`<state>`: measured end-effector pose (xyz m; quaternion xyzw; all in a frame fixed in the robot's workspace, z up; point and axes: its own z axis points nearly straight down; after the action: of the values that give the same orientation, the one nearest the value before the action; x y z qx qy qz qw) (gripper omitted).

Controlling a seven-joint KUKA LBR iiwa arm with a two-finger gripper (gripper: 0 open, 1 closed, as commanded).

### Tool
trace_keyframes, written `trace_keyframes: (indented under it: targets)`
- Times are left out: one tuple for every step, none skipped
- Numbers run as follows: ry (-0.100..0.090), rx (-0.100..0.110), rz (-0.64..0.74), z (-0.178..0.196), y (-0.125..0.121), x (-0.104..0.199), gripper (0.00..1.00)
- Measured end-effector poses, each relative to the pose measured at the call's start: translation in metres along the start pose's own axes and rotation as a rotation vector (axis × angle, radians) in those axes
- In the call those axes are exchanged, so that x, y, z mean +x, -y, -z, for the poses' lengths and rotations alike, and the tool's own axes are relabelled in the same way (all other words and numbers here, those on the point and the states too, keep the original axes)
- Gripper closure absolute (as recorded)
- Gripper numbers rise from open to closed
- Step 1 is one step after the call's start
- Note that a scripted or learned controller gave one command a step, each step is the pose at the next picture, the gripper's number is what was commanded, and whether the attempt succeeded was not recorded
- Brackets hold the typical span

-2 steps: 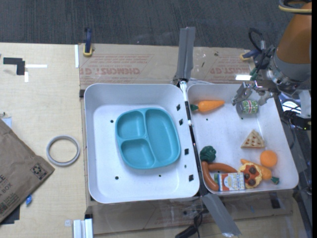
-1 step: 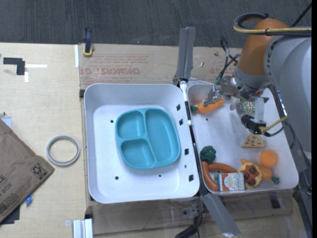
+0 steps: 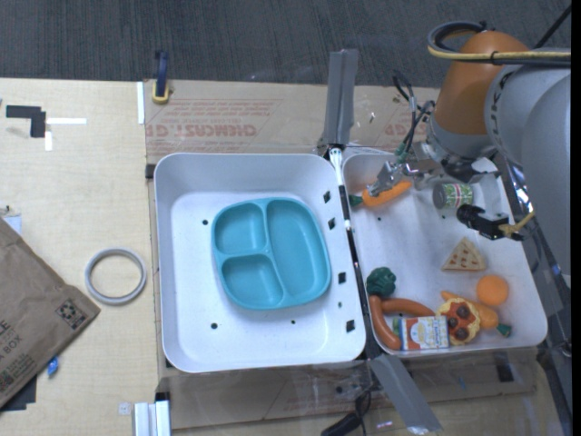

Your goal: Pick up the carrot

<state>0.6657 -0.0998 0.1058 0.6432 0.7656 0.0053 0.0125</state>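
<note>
Centrally, the gripper [image 3: 402,173] sits low at the back left corner of the right bin [image 3: 536,289], touching the carrot [image 3: 386,193]; whether it is open or gripping cannot be told. Likely a light, stiff, smooth plastic toy, the carrot is best pinched across its thick orange middle.
</note>
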Motion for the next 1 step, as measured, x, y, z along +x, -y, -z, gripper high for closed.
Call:
trace_keyframes:
  targets:
    - [-0.001, -0.005, -0.001, 0.0117, -0.0019, -0.0001, 1.0]
